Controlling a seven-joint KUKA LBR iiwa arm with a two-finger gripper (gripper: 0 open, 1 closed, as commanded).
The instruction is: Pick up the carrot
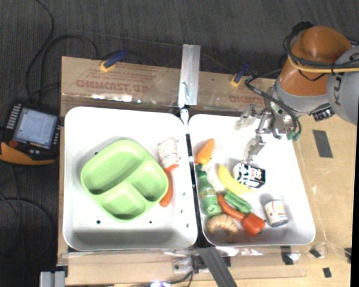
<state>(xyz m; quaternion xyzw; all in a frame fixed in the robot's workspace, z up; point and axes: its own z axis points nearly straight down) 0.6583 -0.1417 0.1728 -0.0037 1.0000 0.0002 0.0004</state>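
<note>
A: Starting at the left, we see a black handheld pendant with a lit screen (31, 129) lying off the tabletop (339, 196). The left white bin (75, 182) holds a green three-section plastic tray (123, 178), with bare white floor along its near edge.

B: We read faint mirrored red lettering on the clear sheet (119, 86) behind it, too blurred to spell. An orange carrot (166, 184) leans along that bin's right wall, beside a small white packet (168, 150).

A: The right white bin (304, 221) is crowded low down; a black-and-white carton (250, 175) lies just beneath the gripper (255, 147), whose opening we cannot tell.
</note>
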